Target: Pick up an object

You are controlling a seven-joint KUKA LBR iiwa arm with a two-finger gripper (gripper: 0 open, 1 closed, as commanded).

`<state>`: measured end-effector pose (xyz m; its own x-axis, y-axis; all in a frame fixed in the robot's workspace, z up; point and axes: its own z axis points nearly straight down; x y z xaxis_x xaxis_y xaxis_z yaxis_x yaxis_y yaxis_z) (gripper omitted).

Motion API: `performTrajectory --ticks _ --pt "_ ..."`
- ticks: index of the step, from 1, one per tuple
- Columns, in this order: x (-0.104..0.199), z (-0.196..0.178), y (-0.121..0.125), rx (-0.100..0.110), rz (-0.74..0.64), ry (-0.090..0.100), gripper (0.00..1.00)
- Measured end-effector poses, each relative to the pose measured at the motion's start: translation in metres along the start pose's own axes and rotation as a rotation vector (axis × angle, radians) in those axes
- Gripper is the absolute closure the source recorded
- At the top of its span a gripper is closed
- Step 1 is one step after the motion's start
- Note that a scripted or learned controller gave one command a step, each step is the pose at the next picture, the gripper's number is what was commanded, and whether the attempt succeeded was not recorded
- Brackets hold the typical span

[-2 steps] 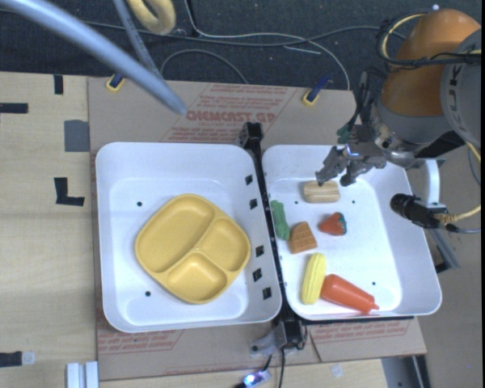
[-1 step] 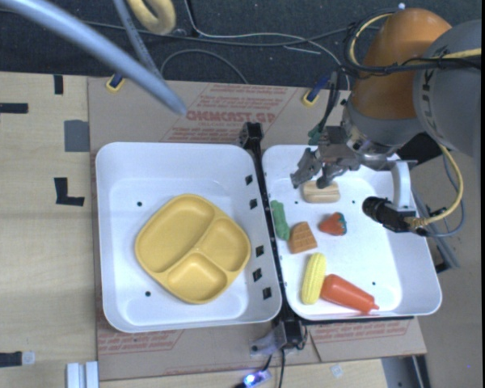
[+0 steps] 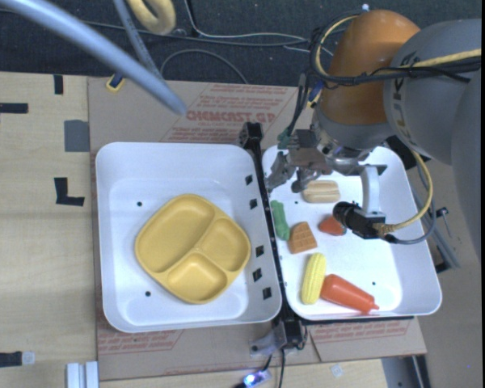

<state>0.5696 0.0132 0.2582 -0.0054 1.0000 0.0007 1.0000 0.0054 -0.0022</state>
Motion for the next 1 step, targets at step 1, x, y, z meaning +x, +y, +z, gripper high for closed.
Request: performTrajectory --ticks 1 --pt "0.0561 0.0177 -0.0183 0.002 0.0 -0.001 1.0"
